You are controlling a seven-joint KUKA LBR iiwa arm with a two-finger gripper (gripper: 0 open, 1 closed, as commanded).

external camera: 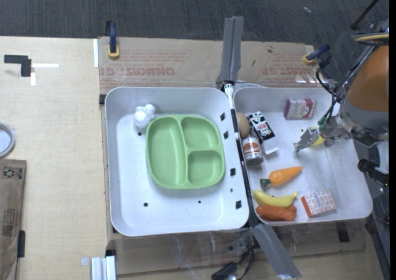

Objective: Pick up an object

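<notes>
While over the right bin (pixel 356 207), pincer (pixel 307 141) hangs.

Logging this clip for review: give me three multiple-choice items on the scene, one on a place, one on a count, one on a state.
1. Where does the green tray lie?
A. In the left bin
B. In the right bin
C. On the bench outside the bins

2. How many compartments does the tray have?
A. Two
B. Three
C. Five

3. How does the carrot lie?
A. Held up in the gripper
B. On the right bin's floor, apart from the gripper
C. On the tray

Answers:
1. A: the tray sits on the floor of the left bin, beside a small white toy.
2. B: one long section on the left, two smaller ones on the right.
3. B: the carrot rests in the right bin above the banana, while the gripper is higher up in the view.
</notes>
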